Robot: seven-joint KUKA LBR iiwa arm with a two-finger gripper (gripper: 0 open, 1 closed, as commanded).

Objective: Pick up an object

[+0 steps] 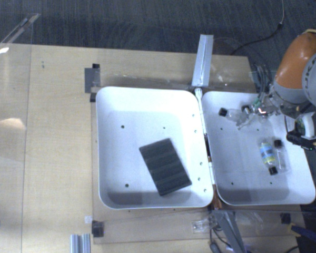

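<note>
A dark ribbed rectangular pad (165, 166) lies flat and slightly turned in the left bin (110, 141), towards its near side. In the right bin (300, 186) a small clear bottle (268, 154) with a dark cap lies right of the middle. A small black piece (221, 112) and a clear plastic item (241, 120) sit near the far edge. My gripper (258, 108) hangs low over the right bin's far part, just right of the clear item, below the orange-banded wrist (297, 62).
A metal bracket (203, 62) stands behind the seam between the bins. Cables (259, 75) and a black fitting (301, 138) crowd the right bin's far right side. The wooden bench (47, 141) stretches out to the left.
</note>
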